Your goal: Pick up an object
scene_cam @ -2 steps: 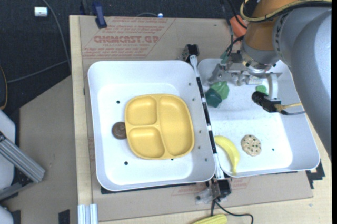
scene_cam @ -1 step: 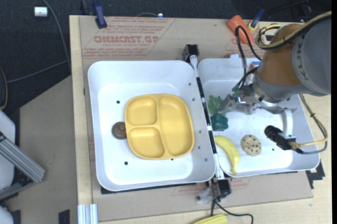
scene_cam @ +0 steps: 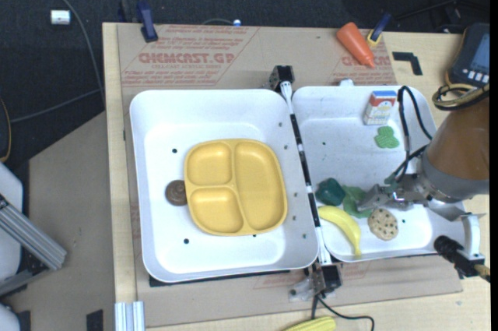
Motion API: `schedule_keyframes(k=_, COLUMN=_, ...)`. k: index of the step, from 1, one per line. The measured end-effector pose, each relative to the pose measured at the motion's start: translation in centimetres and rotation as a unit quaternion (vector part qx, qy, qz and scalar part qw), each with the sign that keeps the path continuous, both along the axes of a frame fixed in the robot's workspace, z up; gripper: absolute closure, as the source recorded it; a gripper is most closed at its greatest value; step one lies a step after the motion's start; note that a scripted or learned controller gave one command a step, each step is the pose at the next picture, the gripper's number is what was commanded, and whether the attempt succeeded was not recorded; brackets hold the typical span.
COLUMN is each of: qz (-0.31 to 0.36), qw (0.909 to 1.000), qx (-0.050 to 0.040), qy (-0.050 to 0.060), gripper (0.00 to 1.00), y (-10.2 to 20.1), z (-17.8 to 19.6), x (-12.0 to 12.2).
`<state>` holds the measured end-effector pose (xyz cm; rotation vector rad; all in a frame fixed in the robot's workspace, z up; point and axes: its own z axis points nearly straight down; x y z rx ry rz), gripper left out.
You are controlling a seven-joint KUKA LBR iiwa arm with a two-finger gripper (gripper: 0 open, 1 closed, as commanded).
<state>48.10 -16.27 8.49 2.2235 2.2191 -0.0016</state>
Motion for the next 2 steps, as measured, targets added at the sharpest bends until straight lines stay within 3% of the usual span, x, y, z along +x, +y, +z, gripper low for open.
schedule_keyframes(k=1, qz=0.002, qw=1.0000, qx=0.0005, qy=-0.002, gripper=0.00, y=6.7, z=0.0, x=7.0)
schedule_keyframes(k=2, qz=0.000, qw=1.0000, qx=0.0007, qy=0.000, gripper=0.00, y=5.9, z=0.0, x=4.0)
